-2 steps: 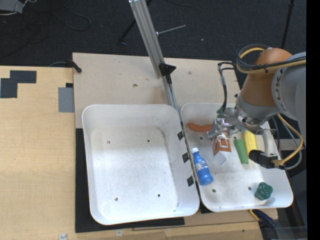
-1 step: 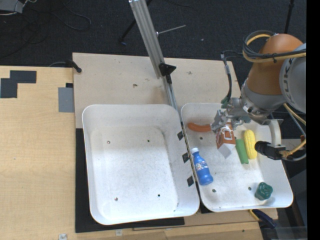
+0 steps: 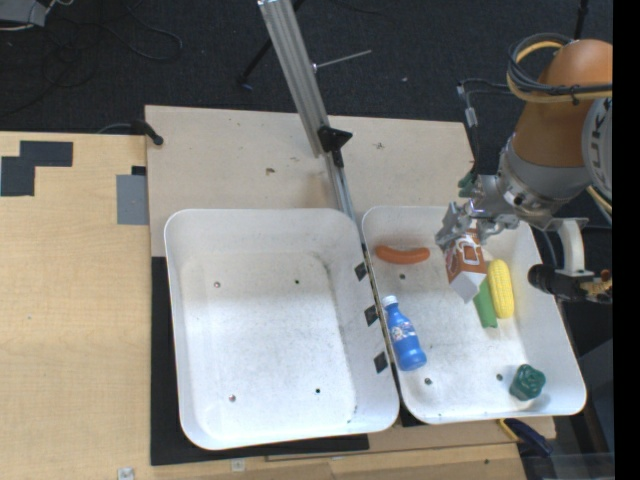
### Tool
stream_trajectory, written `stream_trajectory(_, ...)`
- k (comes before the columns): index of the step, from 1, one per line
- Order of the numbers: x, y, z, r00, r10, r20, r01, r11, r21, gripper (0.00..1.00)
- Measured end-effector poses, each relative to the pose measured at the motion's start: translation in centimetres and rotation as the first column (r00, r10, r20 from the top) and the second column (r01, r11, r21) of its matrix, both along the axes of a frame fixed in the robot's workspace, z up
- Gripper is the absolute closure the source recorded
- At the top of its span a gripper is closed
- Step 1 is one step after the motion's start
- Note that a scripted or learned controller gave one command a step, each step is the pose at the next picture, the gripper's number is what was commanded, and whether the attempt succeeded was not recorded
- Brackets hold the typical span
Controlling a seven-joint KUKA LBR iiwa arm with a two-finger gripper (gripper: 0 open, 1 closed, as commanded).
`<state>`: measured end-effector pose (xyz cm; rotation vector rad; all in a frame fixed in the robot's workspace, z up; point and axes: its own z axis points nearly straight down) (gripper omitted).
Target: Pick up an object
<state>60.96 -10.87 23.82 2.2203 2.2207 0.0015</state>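
Observation:
My gripper hangs over the upper middle of the right bin. Directly under it, touching or nearly touching, is a small orange and white carton. Right of the carton lies a yellow corn cob beside a green stick-shaped piece. A reddish sausage rests near the bin's upper left. A blue bottle with a white cap lies along the left wall. A dark green lump sits in the lower right corner.
The left bin adjoins the right one along a shared edge with black clips. A slanted metal rail runs from the top down to the bins' junction. Cables loop over the arm's orange band.

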Motion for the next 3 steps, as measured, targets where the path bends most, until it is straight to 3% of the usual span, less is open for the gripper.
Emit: stream_trajectory(3, 2.6, 15.7, 0.0, 1.000, 0.005, -0.003, -0.005, 1.000, 0.002, 1.00)
